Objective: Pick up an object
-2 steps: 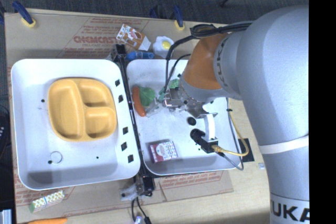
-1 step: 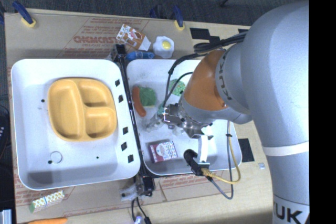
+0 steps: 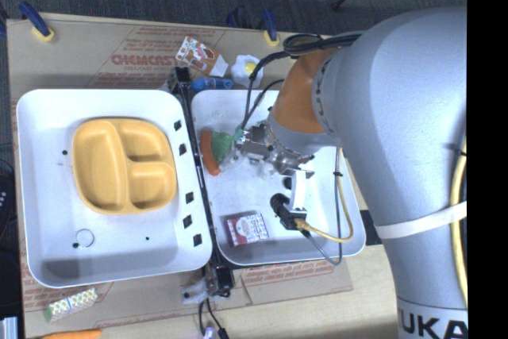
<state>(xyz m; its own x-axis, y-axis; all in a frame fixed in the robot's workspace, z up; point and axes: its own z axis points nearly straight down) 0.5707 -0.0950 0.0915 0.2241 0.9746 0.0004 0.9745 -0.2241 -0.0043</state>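
Grey arm with orange wrist band [image 3: 305, 103] reaches in from the right, over the right white bin [image 3: 333, 238]. Gripper [image 3: 238, 143] sits low at that bin's left side, against an orange carrot-shaped toy with green top [image 3: 211, 148]. Contact between toy and gripper: cannot tell, view too cluttered. Finger state: cannot tell. Small dark red rectangular packet [image 3: 245, 228] lies flat near the bin's front wall, apart from the gripper. Yellow three-compartment plastic tray [image 3: 125, 164] rests in the left white bin [image 3: 36, 194].
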